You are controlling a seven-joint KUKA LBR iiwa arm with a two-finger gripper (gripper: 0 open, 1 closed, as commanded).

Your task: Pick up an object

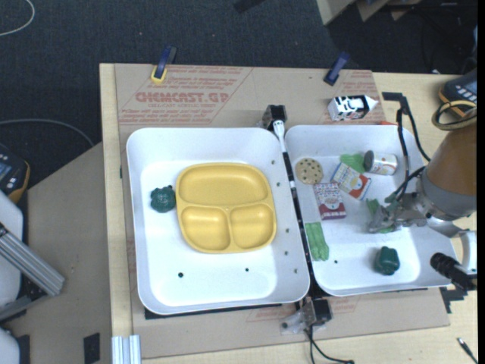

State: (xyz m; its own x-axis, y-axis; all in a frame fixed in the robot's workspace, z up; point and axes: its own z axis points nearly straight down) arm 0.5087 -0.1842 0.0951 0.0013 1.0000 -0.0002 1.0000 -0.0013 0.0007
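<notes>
My gripper hangs low over the right part of the right bin, with the orange-banded arm behind it. A dark green pepper-like toy lies just in front of the gripper, apart from it. To its left are a red and white carton, a second small carton, a round cookie and a light green strip. A small can and a green piece lie at the bin's back. The gripper hides whatever is under it.
The left bin holds a yellow divided plate and a dark green toy beside it. A black and white item sits on the bench behind the right bin. Cables run along the right edge.
</notes>
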